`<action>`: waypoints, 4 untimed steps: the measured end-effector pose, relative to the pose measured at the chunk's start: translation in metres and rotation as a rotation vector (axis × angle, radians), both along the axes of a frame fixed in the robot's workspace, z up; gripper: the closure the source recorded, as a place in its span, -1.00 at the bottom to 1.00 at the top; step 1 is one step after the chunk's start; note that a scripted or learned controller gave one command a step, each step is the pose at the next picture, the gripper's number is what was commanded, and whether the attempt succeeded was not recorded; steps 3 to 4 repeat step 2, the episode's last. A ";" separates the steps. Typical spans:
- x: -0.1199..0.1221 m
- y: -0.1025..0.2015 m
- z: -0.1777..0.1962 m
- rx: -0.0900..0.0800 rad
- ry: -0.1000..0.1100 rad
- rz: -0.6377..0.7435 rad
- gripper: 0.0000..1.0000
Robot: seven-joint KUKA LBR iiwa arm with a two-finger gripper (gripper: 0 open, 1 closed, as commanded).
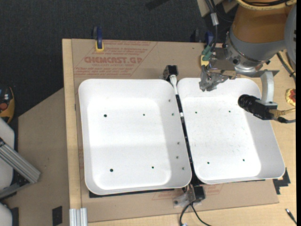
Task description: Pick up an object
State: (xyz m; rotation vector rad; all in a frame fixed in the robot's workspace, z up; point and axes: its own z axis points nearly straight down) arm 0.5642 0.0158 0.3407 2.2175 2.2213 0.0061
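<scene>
My gripper (207, 84) hangs over the far left corner of the right bin (263, 173), just above its rim. The grey wrist and the orange band of the arm (258, 18) rise behind it at the upper right. I see only white floor with small dark dots in the right bin and in the left bin (94, 173); no loose object shows in either. Anything directly under the gripper and wrist is hidden from me.
A black cylinder (254, 106) on a white bracket sticks out from the arm over the right bin's far right side. A black strip (181, 121) runs between the bins. Both bins rest on a brown board (117, 55) held by a blue clamp (98, 37).
</scene>
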 end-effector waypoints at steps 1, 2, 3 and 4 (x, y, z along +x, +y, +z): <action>-0.014 -0.008 0.011 -0.001 0.002 -0.002 1.00; -0.023 -0.009 -0.002 -0.001 0.007 -0.002 1.00; -0.023 -0.009 -0.002 -0.001 0.007 -0.002 1.00; -0.023 -0.009 -0.002 -0.001 0.007 -0.002 1.00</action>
